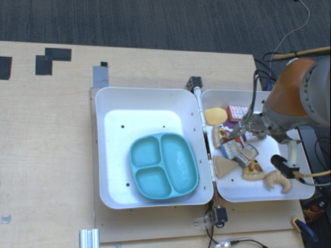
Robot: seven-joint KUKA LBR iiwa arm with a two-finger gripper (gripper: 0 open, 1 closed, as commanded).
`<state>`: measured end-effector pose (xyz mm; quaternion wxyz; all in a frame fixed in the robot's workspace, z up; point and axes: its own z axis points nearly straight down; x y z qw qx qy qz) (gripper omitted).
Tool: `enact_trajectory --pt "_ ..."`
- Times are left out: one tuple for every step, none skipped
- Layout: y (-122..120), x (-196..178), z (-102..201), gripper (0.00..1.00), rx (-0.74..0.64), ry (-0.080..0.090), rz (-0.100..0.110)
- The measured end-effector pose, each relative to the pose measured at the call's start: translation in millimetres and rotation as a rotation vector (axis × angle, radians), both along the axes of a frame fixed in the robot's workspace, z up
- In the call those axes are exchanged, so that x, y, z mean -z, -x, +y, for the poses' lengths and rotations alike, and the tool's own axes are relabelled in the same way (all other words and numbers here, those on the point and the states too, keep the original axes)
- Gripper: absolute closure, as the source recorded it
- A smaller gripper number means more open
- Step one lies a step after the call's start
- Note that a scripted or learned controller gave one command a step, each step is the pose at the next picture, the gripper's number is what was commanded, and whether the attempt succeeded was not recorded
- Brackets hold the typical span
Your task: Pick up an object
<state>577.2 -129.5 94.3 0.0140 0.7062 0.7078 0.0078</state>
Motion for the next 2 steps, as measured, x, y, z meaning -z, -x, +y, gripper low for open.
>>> enact_trajectory --pt "-2.5 -12.3 4.2 1.0 -0.004 -0.008 -0.002" --pt "-2.2 -12.0 4.2 0.0 -0.004 -0.009 -0.001"
